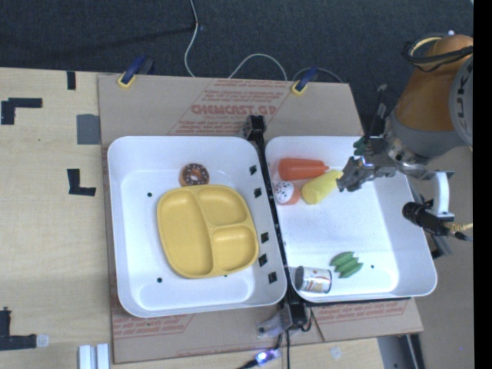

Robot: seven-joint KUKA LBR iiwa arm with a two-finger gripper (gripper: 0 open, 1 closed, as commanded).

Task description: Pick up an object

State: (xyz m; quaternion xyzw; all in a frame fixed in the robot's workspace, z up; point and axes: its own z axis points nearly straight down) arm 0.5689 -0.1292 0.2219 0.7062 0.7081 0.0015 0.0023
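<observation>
In the right bin [384, 229] lie an orange carrot [301, 167], a yellow lemon-like piece [320, 188], a small white and red ball [285, 193], a green pea pod [347, 264] and a silver can [313, 280]. My gripper [354, 177] hangs at the bin's upper right, just to the right of the yellow piece and close to touching it. Nothing is seen between its fingers.
The left bin [131, 229] holds a yellow divided plate [206, 231] and a chocolate donut [194, 175] behind it. A black divider [265, 206] runs between the bins. Cardboard lies under both, with clamps at its far corners.
</observation>
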